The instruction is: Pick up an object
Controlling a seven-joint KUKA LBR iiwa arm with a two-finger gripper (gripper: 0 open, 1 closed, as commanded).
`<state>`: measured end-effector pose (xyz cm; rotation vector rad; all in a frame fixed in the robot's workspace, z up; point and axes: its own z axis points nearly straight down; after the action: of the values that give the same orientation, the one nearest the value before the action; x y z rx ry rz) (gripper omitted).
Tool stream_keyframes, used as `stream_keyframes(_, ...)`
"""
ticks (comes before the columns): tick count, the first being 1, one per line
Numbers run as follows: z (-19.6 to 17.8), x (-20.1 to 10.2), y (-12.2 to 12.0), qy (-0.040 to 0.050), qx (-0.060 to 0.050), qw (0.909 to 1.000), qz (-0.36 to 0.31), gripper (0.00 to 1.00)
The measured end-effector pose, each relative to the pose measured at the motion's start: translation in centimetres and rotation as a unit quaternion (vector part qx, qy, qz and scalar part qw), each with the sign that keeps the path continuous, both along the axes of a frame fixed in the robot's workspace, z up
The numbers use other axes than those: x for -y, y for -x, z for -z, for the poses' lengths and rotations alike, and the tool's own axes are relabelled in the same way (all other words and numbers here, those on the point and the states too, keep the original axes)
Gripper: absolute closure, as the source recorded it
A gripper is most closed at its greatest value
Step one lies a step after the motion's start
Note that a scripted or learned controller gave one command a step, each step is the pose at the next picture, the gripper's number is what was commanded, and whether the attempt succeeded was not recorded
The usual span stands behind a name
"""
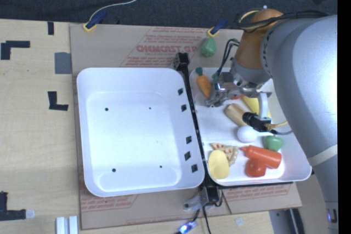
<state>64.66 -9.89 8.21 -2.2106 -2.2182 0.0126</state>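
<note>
Two white bins sit side by side before you; your pincer (215,97) hangs low in the right bin (293,171), just beside the small carrot (204,84). Whether it grips anything, you cannot tell.

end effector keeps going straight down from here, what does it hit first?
Likely the right bin's white floor beside the orange carrot. The end effector hangs over that spot; depth is unclear, so it may clip the carrot.
</note>
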Motion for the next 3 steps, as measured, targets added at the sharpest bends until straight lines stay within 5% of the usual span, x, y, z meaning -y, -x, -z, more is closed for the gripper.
stream_keyframes(1, -11.0, -6.8, -2.4, -0.0002, 0.012, 0.9999, -0.003, 1.0)
stream_keyframes(2, -10.2, -13.1, -2.1, -0.0002, 0.006, 1.0, -0.002, 1.0)
stream_keyframes(3, -25.9, -21.8, -2.3, -0.0025, 0.015, 0.9999, -0.005, 1.0)
